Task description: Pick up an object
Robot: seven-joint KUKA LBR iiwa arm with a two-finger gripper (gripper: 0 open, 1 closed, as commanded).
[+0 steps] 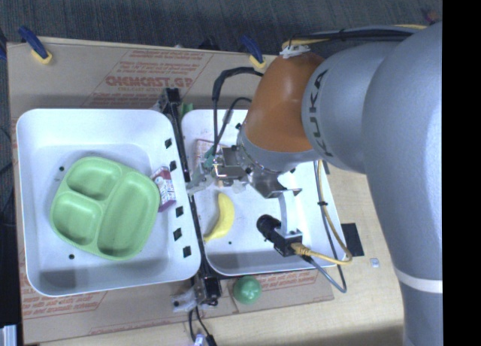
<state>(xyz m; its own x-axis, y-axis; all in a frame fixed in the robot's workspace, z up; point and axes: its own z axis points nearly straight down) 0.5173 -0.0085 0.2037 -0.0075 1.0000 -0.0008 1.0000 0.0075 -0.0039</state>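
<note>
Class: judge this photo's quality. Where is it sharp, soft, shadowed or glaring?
Camera view: even light; the divided green plastic plate and yellow banana look sharp, the big grey arm close to the lens looks soft; faint shadows on the left white bin; no harsh glare.

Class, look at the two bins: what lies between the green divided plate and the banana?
In the camera view, a small dark-red packet lies by the green divided plate, then the bins' black-clipped adjoining walls, then bare white floor up to the banana.

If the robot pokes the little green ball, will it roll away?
Probably. The green ball looks round and smooth, so a nudge would likely send it rolling. It sits on the flat bench outside the right bin, with no wall around it, so it might travel far.
</note>
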